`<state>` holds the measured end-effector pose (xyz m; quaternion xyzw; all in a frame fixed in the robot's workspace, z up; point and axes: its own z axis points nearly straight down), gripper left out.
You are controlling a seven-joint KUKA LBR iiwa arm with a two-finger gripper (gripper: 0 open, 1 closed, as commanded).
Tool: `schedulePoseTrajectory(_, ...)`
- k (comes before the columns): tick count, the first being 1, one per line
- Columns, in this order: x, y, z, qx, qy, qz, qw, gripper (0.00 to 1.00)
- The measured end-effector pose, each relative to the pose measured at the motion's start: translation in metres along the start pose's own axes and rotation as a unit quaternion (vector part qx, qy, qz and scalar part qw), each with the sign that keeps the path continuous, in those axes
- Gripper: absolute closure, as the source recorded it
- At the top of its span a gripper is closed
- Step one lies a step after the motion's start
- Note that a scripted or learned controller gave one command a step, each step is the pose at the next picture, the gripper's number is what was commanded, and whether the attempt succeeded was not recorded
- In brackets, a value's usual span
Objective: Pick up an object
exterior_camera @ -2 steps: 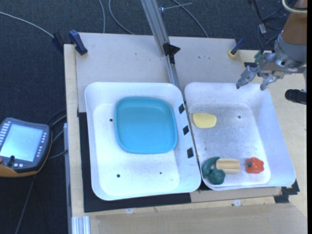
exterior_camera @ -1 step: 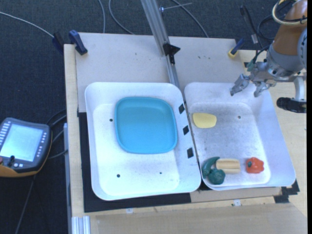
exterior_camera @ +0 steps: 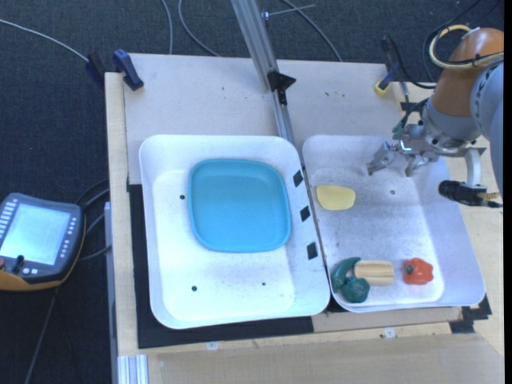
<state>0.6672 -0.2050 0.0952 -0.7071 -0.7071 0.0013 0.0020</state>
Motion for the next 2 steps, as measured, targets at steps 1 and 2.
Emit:
schedulePoseTrajectory(1,0.0,0.0,-0.001,-0.003,-0.001,0.0,1.0,0.0)
schedulePoseTrajectory(2,0.0,0.001,-0.012,-0.003,-0.001,-0.001,1.0,1.0)
